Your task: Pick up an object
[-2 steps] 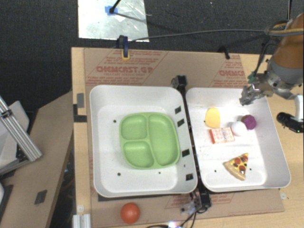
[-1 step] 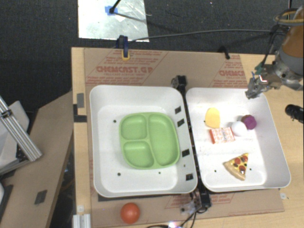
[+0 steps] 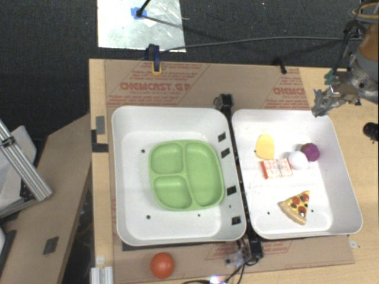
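The right bin (image 3: 331, 218) holds a yellow piece (image 3: 265, 146), a red-and-white box (image 3: 276, 168), a white ball (image 3: 298, 160), a purple ball (image 3: 311, 152) and a toy pizza slice (image 3: 296, 206). My gripper (image 3: 323, 103) hangs at the upper right, just past the far right corner of that bin. It is well apart from all the objects, and nothing shows between its fingers.
The left bin (image 3: 127, 135) holds a green divided tray (image 3: 185, 174). An orange ball (image 3: 161, 264) lies on the bench in front of the left bin. A blue clamp (image 3: 154, 56) sits at the bench's far edge, below a shiny sheet (image 3: 140, 15).
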Controlling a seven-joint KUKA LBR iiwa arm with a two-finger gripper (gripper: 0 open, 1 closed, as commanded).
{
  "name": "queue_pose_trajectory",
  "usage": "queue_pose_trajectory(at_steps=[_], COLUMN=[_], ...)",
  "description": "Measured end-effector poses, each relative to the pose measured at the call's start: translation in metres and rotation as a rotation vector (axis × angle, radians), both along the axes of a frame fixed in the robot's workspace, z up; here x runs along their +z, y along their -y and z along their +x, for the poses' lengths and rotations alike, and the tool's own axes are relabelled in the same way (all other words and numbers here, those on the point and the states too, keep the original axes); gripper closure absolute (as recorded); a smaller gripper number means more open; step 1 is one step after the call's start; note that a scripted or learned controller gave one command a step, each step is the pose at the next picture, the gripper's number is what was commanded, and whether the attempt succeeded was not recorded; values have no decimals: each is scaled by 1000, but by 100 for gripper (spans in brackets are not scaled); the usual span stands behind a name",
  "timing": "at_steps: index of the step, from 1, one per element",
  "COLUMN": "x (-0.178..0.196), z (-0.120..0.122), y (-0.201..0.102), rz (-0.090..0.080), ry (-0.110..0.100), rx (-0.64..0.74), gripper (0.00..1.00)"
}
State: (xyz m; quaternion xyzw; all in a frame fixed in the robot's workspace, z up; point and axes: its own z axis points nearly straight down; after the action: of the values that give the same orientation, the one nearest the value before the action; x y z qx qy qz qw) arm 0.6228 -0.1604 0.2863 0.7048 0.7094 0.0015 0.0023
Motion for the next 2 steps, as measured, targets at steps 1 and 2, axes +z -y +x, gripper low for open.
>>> queue_pose_trajectory(at_steps=[1,2], x=[1,-18], z=[-3,-3], y=[-47,-98], rz=[2,3], ry=[-3,-4], rx=[1,2], gripper=[100,100])
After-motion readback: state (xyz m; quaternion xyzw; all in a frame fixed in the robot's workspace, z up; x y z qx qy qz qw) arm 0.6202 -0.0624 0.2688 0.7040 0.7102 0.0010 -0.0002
